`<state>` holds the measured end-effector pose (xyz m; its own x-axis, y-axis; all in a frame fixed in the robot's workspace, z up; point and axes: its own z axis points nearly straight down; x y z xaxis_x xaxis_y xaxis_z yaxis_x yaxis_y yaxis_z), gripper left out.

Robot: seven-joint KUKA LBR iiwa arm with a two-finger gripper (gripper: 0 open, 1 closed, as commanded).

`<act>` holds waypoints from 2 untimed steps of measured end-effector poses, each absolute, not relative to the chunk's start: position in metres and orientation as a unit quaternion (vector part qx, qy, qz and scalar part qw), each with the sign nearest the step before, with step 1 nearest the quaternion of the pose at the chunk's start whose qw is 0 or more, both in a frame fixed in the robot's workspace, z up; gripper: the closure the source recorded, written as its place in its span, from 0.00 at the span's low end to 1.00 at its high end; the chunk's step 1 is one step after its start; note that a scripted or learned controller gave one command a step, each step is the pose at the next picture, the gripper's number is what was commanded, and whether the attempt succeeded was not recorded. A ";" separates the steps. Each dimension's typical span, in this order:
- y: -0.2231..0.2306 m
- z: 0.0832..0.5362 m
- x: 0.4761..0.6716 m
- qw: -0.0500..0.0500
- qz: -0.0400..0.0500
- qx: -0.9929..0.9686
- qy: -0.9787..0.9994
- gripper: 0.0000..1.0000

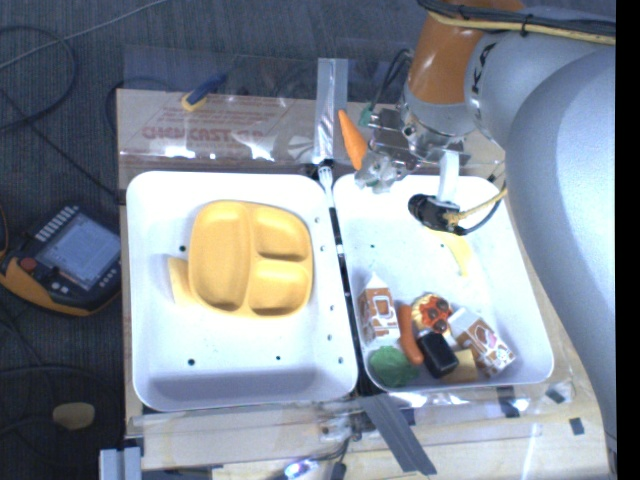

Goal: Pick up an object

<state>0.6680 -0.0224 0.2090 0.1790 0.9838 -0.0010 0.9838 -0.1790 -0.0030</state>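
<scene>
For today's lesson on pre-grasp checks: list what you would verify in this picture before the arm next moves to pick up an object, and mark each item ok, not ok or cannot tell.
1. Objects available: a cluster lies at the near end of the right bin. Ok.
2. End effector over a target: it sits at the bin's far left corner, away from the cluster. Not ok.
3. End effector carrying nothing: cannot tell.
4. Objects separated enough for a clean grasp: they are packed touching. Not ok.
5. Left bin contents out of the way: yellow tray lies inside it. Ok.
</scene>
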 end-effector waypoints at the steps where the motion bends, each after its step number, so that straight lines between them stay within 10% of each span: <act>1: -0.027 0.203 0.668 -0.001 0.003 -0.712 -0.702 1.00; 2: -0.054 0.208 0.656 -0.001 0.002 -0.673 -0.739 1.00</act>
